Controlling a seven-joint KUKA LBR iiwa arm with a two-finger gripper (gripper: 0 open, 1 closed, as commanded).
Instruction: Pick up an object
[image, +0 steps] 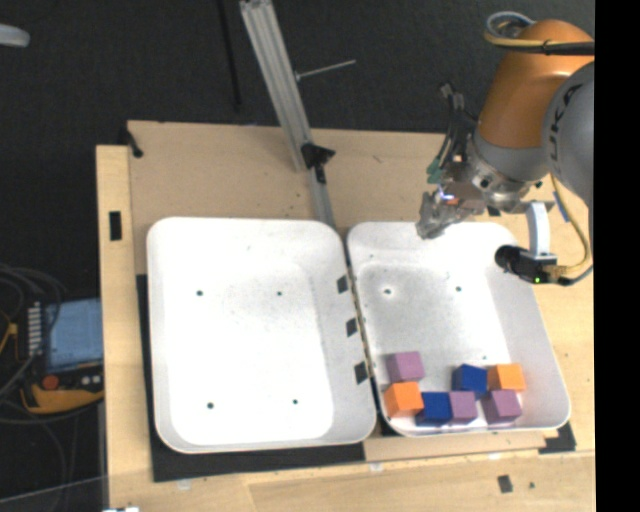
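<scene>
Blocks, seven small cubes, crowd the near edge of the right bin (520, 300): a purple block (405, 365) sits touching an orange block (404, 398), then a blue block (436, 408), a second purple (463, 405), a second blue (469, 379), a second orange (507, 377) and a third purple (502, 405). They lie in contact, probably because that end is lower, so any grasp there has little room beside its target. The tool (432, 222) hangs over the bin's far rim, well apart from the blocks and carrying none; whether it is released or clenched I cannot tell. The left bin (240, 330) lies just beside, on the tabletop (220, 150). No readable writing or label appears anywhere.
</scene>
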